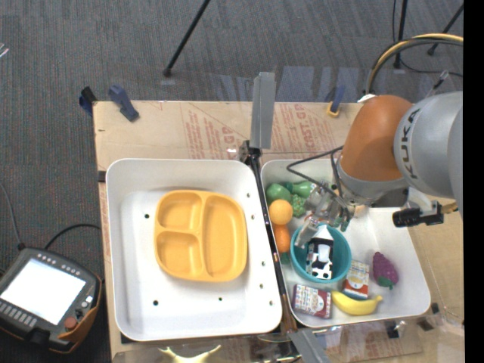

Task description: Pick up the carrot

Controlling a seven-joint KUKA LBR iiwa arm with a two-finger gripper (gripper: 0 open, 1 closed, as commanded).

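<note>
In the right bin [412,278], an orange rounded piece that looks like the carrot [282,239] lies against the left wall, partly hidden by a teal bowl [338,267]. An orange ball-shaped fruit [280,212] sits just above it. My gripper [324,216] hangs over the bowl's upper rim, a little to the right of the carrot and apart from it. A black-and-white cow-patterned carton [322,259] stands in the bowl just below the gripper.
Green vegetables [291,191] lie at the right bin's top left. A banana [357,302], a red-and-white box [311,299], a small carton [356,277] and purple grapes [384,269] sit along its lower part. The left bin [128,203] holds a yellow divided plate [201,234].
</note>
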